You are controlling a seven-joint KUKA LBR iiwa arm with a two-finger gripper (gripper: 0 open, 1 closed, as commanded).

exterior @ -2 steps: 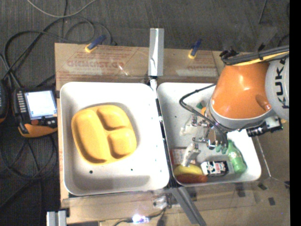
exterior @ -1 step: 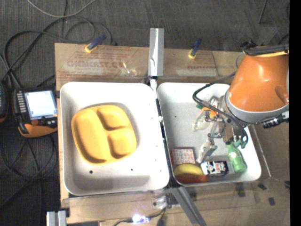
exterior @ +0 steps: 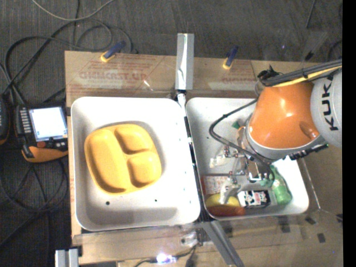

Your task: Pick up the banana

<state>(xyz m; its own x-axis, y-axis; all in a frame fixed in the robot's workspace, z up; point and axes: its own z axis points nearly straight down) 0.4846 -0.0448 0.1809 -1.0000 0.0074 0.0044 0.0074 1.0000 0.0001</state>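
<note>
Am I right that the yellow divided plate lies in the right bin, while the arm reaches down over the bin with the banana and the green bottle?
Not quite: the camera view shows the yellow divided plate in the left bin. The rest stands: the arm reaches down over the right bin, where the banana and the green bottle lie.
</note>
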